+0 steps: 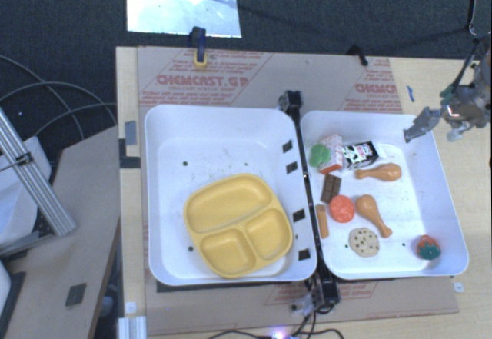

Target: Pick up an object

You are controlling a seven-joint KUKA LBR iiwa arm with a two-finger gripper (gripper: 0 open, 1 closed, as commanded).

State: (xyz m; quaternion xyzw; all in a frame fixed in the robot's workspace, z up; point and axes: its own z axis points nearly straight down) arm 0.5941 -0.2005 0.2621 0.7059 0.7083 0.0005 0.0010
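- Gripper point(437, 121) sits at the upper right corner of the right bin point(450, 199), above the rim, with nothing between its fingers. Whether they stand apart or together I cannot tell; too small and blurred.
- Candidate objects all lie in the right bin: two drumsticks point(380, 172) point(372, 214), a cookie point(364, 241), an orange-red round piece point(342, 209), a brown chocolate bar point(330, 187), a black-and-white carton point(359, 153), a green-topped piece point(320, 155), and a red-green fruit point(428, 247) alone in the lower right corner.
- Left bin point(165, 176) holds a yellow divided plate point(238, 224): smooth moulded plastic, three compartments.
- Risk: items near the centre divider are crowded, some touching. A descent there may nudge neighbours or close on two at once.
- Risk: drumsticks look glossy and tapered, so they may slip out of a pinch. The cookie is flat and low, and fingers could skid over it.
- Risk: the fruit lies close to the bin wall, and a finger may strike the rim.
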